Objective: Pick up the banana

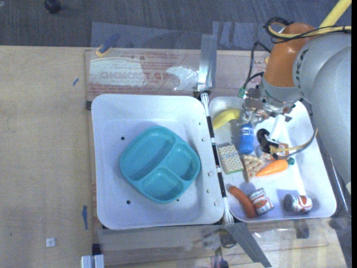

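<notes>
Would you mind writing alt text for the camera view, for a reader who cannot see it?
The grey arm's gripper hangs over the right bin, just right of the banana in its far left corner. That bin also holds a blue bottle, a carrot, a sausage and small cans. The left bin holds a teal divided tray.

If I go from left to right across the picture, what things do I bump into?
Teal tray → banana → blue bottle → carrot → small can near the right bin's corner.
</notes>
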Tool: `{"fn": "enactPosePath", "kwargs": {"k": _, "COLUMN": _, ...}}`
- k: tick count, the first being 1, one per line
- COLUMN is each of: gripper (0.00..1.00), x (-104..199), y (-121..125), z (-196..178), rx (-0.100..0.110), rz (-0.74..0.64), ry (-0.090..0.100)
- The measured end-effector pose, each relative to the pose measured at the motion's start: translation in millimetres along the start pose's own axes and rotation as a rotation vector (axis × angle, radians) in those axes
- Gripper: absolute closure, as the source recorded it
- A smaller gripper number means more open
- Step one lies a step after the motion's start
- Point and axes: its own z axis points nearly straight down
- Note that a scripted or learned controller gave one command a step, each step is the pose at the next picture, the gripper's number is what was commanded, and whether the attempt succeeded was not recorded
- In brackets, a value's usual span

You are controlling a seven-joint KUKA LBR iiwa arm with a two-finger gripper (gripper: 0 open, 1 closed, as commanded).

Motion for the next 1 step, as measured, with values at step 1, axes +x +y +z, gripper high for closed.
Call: {"fn": "enactPosePath", "kwargs": {"k": 1, "gripper": 1.0, "x": 2.0, "y": 0.7, "z": 10.5, "rx": -0.003, "rz": 0.007, "ry": 0.003}}
